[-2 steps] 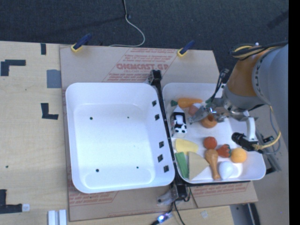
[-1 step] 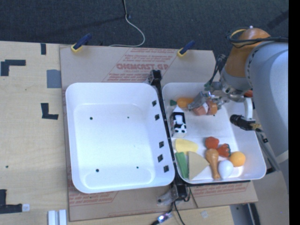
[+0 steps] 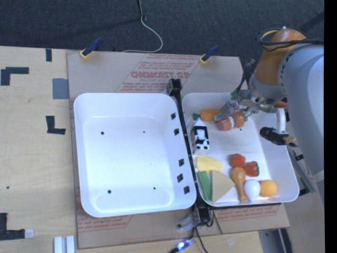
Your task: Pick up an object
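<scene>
Tool (image 3: 235, 109) low in right bin (image 3: 274, 157), seemingly touching pinkish sausage-like toy (image 3: 226, 123); grip state unclear, can't tell. Risk: toy slips sideways against neighbouring orange piece (image 3: 209, 115).

Arm (image 3: 303, 88) cut off at right edge, upper links out of frame. Gripper (image 3: 231, 112) blurred over right bin (image 3: 287, 165); jaws too indistinct to read. Reddish item (image 3: 225, 123) beneath it partly covered, identity unclear. Green piece (image 3: 204, 183) partly tucked under yellow wedge (image 3: 221, 186).
</scene>
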{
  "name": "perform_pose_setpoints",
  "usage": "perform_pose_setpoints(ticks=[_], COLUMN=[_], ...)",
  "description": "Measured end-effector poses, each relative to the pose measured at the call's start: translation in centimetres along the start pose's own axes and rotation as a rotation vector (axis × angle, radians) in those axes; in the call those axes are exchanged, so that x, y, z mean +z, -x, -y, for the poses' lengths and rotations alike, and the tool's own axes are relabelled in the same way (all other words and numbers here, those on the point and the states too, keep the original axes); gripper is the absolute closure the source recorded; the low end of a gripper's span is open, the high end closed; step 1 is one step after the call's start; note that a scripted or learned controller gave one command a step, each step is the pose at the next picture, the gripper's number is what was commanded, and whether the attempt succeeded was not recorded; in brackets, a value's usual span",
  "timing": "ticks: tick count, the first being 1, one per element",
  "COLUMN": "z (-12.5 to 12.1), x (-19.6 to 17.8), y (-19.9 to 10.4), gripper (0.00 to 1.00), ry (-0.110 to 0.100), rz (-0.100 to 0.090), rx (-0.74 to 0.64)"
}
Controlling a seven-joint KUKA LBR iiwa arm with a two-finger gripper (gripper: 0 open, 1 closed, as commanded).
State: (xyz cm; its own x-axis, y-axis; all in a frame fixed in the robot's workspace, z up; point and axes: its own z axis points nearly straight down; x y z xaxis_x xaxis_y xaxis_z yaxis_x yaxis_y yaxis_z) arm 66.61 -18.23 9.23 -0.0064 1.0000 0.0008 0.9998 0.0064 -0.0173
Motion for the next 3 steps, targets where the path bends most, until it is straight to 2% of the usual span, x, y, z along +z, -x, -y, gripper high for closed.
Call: perform_pose_setpoints(ticks=[1, 2, 3], z=[-0.1, -0.2, 6.3], x=[-0.9, -8.5, -9.0], y=[-0.1, -2.7, -9.9], gripper=[1.00, 1.00, 1.00], ry=[0.013, 0.021, 0.011], rz=[0.002, 0.001, -0.002], rx=[0.005, 0.003, 0.001])
